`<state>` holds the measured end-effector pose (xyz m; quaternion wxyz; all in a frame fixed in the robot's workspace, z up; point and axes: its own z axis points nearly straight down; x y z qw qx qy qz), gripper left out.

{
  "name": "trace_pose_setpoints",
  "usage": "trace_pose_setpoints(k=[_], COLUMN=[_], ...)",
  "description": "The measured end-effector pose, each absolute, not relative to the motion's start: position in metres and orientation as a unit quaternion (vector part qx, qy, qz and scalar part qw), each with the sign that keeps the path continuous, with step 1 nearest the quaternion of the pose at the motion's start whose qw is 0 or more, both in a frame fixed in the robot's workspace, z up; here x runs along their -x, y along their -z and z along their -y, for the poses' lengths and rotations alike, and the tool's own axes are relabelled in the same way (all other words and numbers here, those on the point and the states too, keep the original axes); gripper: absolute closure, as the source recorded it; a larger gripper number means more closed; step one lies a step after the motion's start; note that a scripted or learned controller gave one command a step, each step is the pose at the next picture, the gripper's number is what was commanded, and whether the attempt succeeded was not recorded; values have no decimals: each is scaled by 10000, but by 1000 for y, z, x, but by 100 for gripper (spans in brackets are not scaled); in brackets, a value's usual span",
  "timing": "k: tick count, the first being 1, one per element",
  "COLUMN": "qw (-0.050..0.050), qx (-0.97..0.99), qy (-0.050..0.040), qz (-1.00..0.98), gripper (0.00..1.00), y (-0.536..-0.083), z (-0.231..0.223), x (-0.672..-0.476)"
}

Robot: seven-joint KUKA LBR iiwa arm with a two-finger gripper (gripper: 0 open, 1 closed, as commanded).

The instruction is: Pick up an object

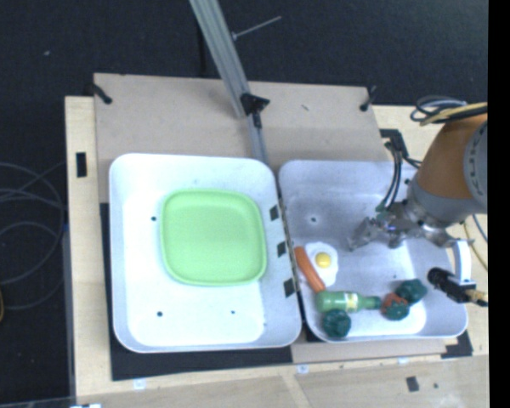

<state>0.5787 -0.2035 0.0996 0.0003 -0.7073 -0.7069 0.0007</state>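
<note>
Toy food lies along the near edge of the right white bin (340, 181): an orange carrot-like stick (307, 268), a fried egg (322, 258), a green bottle-shaped piece (347, 301), a dark green lump (337, 322) and another green-and-red piece (402, 300). Above them hangs the gripper (376, 232), whose fingers' state I cannot tell. The left white bin (132, 228) holds a square light-green plate (212, 236).

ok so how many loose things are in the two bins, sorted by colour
green: 4, square green plastic plate, green bottle with yellow cap, two dark green toys
orange: 1, toy carrot
white and yellow: 1, toy fried egg
total: 6
</note>
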Motion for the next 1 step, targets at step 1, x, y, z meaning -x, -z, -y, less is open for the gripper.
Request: trace_pose_setpoints(k=[1], qw=[-12], qx=[7076], qy=[7], qz=[7066], gripper=[100], y=[-112], z=[204], x=[-580])
